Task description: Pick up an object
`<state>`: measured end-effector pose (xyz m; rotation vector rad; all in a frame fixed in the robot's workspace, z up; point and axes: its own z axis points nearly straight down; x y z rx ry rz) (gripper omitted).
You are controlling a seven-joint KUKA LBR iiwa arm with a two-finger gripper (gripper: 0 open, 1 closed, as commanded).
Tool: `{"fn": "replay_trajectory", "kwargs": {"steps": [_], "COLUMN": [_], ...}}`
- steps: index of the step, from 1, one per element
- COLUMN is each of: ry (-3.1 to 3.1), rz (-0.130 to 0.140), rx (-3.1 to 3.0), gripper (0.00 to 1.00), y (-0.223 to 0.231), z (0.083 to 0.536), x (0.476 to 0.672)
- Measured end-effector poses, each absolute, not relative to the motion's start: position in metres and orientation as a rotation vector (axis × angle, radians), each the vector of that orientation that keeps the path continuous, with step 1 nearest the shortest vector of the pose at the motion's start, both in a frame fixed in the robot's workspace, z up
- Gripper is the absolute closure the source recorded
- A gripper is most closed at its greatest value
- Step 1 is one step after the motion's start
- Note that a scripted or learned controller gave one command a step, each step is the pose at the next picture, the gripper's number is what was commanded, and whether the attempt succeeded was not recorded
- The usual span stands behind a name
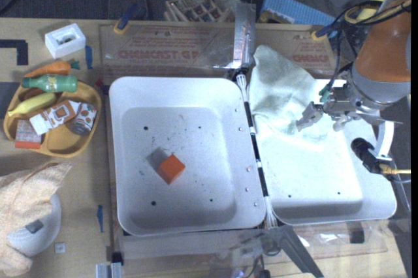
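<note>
An orange block [172, 168] lies in the left bin [130, 100], touching a small grey block [157, 157] at its upper left. A crumpled white cloth [277, 91] fills the far left part of the right bin [326, 185]. My gripper [323, 120] hangs over the right bin's upper half, just right of the cloth. Its fingers [306, 118] are spread open and I see nothing held between them. The grey arm with its orange band [386, 55] comes in from the right.
A yellow bowl [72, 143] of toy food and packets sits left of the bins, with a white box [65, 40] behind it. A beige cloth [29, 201] lies at the front left. Cables and crates crowd the back edge.
</note>
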<state>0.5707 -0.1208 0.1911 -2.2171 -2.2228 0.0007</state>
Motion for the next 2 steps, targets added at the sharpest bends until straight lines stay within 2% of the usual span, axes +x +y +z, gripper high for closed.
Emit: {"fn": "replay_trajectory", "kwargs": {"steps": [1, 2], "ry": [-2.222, -2.222], "rz": [-0.002, -0.002], "rx": [-2.222, -2.222], "gripper": [1.0, 0.0], "y": [-0.1221, -0.1222], "z": [0.2015, 0.2014], "x": [0.5714, 0.5714]}}
